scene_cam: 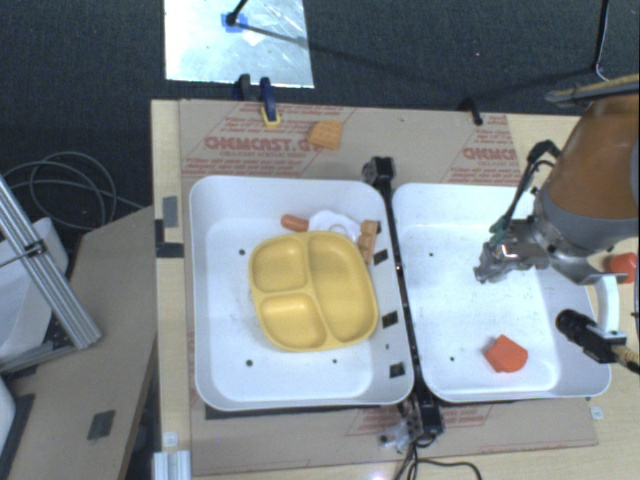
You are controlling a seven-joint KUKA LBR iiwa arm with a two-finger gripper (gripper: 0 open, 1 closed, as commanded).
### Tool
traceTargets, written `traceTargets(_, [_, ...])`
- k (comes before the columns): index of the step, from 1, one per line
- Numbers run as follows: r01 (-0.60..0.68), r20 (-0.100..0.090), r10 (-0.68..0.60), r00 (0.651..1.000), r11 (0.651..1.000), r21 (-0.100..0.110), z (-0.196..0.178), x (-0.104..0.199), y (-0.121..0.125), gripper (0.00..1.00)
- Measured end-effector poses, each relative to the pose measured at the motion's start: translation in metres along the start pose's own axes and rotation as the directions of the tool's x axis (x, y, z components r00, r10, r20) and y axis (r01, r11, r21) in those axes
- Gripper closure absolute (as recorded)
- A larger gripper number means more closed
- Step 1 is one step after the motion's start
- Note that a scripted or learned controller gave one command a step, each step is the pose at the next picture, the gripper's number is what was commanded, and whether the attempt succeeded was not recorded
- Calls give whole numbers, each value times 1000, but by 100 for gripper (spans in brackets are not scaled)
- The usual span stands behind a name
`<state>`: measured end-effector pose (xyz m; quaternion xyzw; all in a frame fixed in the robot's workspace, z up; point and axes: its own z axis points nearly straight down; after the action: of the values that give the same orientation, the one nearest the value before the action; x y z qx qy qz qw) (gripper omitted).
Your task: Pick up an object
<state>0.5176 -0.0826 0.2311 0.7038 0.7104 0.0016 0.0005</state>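
An orange block [507,354] lies near the front of the right bin [440,268]. My gripper [496,264] hangs over the right bin's middle right, behind and a little left of the block and apart from it; nothing shows between its tips. In the left bin [215,268] a yellow divided plate [311,290] lies in the middle. Behind the plate are a small orange sausage-shaped piece [294,223], a white piece [335,224] and a tan cork-like piece [368,239].
A tan block [325,134] lies on the cardboard behind the left bin, next to a blue and yellow clamp [268,101]. A black divider clip row [390,268] runs between the bins. The grey arm with its orange band [600,158] covers the right bin's far right corner.
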Motion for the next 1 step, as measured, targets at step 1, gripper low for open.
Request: traceTargets(1, [-3, 1, 3, 1000, 1000, 1, 3, 16, -7, 100])
